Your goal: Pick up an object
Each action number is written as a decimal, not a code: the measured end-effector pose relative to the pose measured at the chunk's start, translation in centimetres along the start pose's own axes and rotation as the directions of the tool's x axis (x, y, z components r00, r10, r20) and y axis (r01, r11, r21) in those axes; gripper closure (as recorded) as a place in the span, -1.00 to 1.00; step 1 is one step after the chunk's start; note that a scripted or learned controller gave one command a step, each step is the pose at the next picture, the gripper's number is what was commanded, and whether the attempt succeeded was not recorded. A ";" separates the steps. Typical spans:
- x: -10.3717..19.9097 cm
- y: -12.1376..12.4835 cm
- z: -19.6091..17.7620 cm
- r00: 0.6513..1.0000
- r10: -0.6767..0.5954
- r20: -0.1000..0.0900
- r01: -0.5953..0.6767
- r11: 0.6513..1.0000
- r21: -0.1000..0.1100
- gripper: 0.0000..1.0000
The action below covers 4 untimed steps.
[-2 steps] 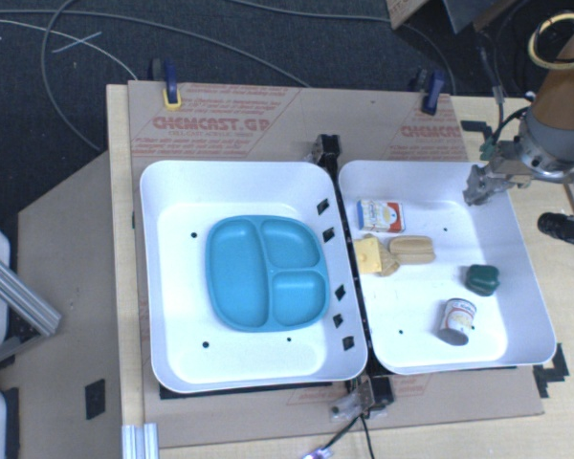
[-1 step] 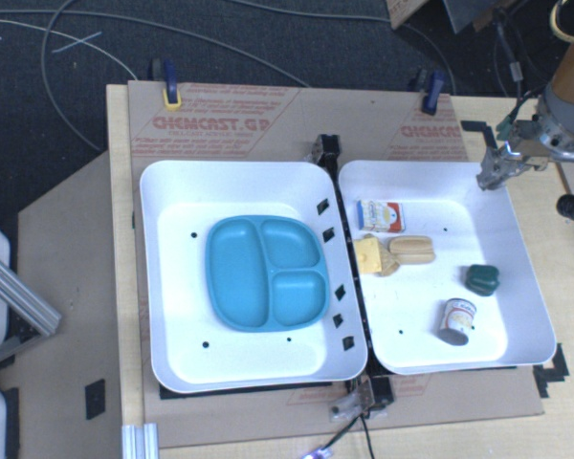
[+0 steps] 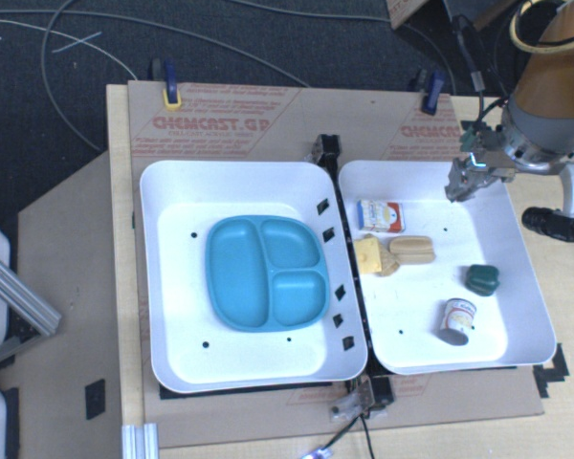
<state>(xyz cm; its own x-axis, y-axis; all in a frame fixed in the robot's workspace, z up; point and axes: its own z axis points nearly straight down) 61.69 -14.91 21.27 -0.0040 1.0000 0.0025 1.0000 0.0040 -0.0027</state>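
I've got the gripper (image 3: pixel 462 185) hanging over the far right corner of the right bin (image 3: pixel 517 338), arm coming in from the right. It's small and blurred from this angle, so I cannot tell whether it's open or closed. Nothing visible under or in it.

Candidates all sit in the right bin:
- small white packet (image 3: pixel 380 216) with red and blue print, far left part of the bin, just left of the gripper and a bit nearer
- yellow block (image 3: pixel 366 254) touching a tan wooden piece (image 3: pixel 412 250), just near of the packet, by the left wall
- dark green lump (image 3: pixel 481 278), right side, mid-depth, standing apart
- small white cup (image 3: pixel 456 319) with print, tipped, near right, just near of the green lump

Left bin (image 3: pixel 163 342) holds a blue divided plate (image 3: pixel 266 272), flat, centred.

My read: we're in the approach step, no target committed, no pick yet. The green lump looks the easiest take: isolated, clear on all sides. The yellow/tan pair is touching, so that's a risk of a double contact or a nudge. Next move calls for a shift toward the near side, centring over one item, then a straight descent.
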 end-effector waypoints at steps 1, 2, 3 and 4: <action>5.0 -2.0 0.6 1.000 0.000 -0.001 0.000 1.000 0.001 1.00; 10.1 -2.9 1.1 1.000 -0.001 0.000 0.001 1.000 0.001 1.00; 14.3 -4.6 0.8 1.000 -0.001 -0.001 0.001 1.000 0.001 1.00; 19.4 -6.7 0.8 1.000 -0.002 -0.001 0.002 1.000 0.002 1.00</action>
